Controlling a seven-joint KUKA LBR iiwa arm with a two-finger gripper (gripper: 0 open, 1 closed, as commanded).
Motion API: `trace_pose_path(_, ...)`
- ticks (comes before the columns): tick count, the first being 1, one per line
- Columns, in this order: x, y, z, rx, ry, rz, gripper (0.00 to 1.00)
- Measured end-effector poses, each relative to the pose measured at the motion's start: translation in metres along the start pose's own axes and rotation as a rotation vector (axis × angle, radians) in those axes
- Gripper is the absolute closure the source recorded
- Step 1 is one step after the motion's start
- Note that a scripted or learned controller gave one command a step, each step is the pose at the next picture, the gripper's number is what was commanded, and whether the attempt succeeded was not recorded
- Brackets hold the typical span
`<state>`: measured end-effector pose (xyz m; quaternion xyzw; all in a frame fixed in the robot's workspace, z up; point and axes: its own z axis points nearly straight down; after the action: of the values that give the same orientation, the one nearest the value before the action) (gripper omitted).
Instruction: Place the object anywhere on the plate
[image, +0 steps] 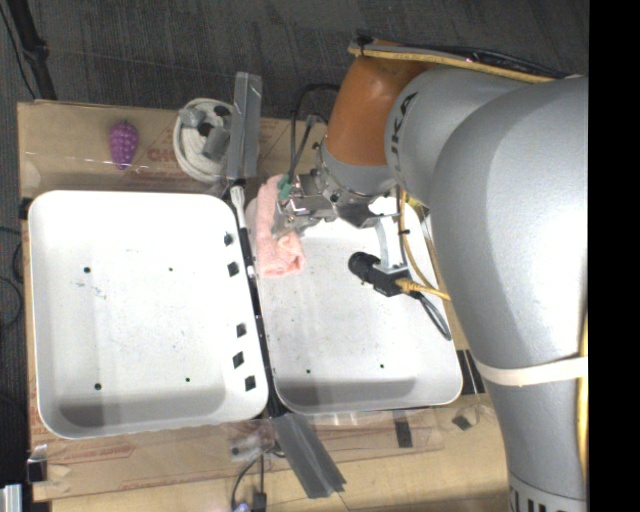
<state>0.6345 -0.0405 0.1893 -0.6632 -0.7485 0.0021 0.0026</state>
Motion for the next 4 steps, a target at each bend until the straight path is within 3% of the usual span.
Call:
trace_pose_path(1, 0.000, 0.000, -0.041, -0.004, -0.001, -0.006, 1.00)
trace_pose_path(4, 0.144, -0.072, -0.051, -0.001, -0.004, -1.221, 1.00)
